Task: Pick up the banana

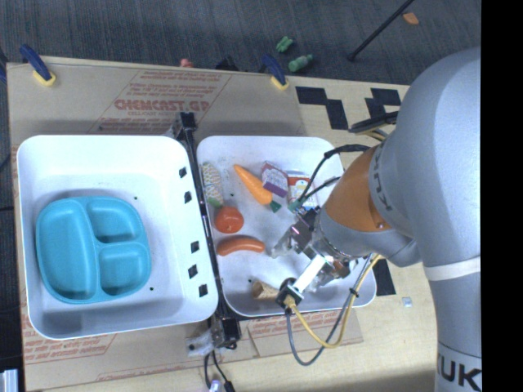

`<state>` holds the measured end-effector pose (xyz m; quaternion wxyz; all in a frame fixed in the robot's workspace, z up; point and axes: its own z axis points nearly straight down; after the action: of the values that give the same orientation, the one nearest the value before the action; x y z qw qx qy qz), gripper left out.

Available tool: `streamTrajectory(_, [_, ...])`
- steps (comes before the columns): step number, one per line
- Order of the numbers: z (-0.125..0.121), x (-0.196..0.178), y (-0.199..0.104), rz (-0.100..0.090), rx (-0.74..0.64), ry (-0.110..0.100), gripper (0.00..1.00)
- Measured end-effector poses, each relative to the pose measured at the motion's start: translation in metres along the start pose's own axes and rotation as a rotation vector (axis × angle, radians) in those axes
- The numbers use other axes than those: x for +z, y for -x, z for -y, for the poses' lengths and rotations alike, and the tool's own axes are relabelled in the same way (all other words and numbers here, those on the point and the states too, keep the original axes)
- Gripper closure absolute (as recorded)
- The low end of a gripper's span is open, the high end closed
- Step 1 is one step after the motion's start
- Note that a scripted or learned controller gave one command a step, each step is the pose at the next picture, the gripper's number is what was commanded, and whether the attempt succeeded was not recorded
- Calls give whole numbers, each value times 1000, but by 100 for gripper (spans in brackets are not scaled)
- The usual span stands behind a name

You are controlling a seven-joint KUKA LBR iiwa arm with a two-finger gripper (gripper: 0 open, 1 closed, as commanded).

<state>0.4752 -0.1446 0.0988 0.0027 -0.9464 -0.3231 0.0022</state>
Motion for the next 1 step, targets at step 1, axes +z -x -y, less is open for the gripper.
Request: streamTrajectory(1, [8,8,-55,-1,64,0,0])
